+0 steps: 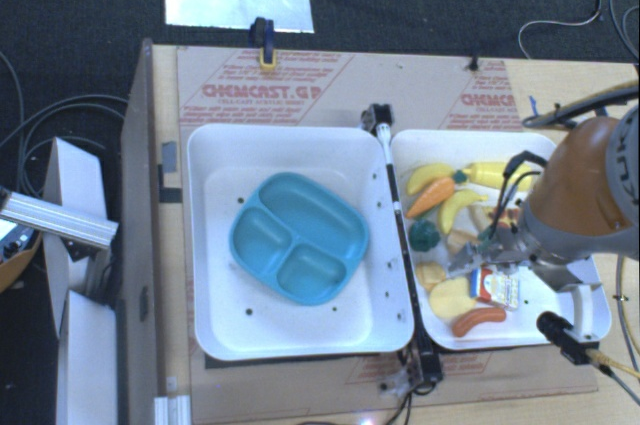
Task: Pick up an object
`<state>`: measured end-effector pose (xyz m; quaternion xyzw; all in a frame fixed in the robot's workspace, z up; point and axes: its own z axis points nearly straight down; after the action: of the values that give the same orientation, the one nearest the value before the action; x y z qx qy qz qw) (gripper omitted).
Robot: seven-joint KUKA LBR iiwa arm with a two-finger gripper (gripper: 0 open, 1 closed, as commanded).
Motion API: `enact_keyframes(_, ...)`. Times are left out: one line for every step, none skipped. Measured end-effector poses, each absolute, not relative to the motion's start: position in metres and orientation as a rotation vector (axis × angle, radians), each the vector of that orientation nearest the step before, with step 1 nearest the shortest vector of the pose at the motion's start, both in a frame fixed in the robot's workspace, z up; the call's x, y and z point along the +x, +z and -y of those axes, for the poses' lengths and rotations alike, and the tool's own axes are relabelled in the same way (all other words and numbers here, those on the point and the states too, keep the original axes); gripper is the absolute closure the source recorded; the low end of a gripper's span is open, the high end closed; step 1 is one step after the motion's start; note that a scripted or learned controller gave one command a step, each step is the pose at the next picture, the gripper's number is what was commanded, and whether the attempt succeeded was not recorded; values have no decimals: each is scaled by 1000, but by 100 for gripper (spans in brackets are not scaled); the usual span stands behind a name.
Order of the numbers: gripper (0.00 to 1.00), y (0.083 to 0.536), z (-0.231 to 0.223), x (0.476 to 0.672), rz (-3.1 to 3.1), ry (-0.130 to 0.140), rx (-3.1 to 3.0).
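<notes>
Two shallow white plastic bins side by side on a bench topped with printed cardboard [330, 78]. Left bin [215, 213]: smooth walls, rounded corners, holds one glossy blue divided plate [298, 238] with three compartments, sitting roughly centred and rotated a bit. Bare floor all round the plate, widest at 9 and 6 o'clock.

Right bin [400, 153] is crowded with toy food. From bin centre: yellow banana [428, 177] at 11 o'clock, orange carrot [432, 196] just below it and touching, another yellow piece [492, 173] at 12, dark green lump [423, 235] at 9. Pale yellow rounded piece [450, 297] at 7, red-brown sausage [479, 320] at 6 near the front wall, small red-and-white packet [496, 288] just above the sausage. Little free floor here; items sit touching or just beside each other.

Arm [580, 193] comes in from 3 o'clock, orange band over the right half of the bin. Gripper [480, 253] is down among the items, right by the packet and a tan piece. Can't tell whether its fingers are apart or closed, and nothing visibly clamped.

Black clip [378, 118] on the divider between bins at 12 o'clock.
</notes>
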<state>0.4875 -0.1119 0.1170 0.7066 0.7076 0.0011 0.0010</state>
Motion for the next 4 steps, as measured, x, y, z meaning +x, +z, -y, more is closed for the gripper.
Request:
enact_keyframes(0,87,99,510,-2218,4,2212)
enact_keyframes(0,125,128,577,-2220,8,2208)
enact_keyframes(0,137,128,638,-2223,8,2208)
enact_keyframes(0,82,91,596,-2230,-2,2217)
